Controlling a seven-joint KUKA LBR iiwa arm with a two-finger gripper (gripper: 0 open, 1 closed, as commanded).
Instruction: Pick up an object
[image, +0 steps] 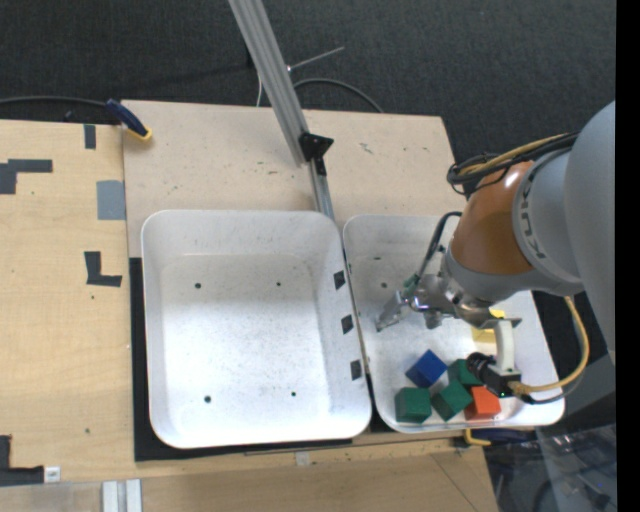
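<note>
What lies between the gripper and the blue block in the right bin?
In the camera view, only bare white bin floor separates the gripper from the blue block below it.

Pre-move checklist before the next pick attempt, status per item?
1. Targets present: ok. Blue block, two green blocks and an orange block sit in the right bin.
2. Targets clustered: not ok. The blocks touch or crowd each other at the bin's near edge.
3. Tool position: not ok. It sits above bare bin floor, up and left of the blue block.
4. Tool holding anything: ok, nothing seen at it.
5. Finger state: cannot tell.
6. Left bin clear of the arm: ok.
</note>
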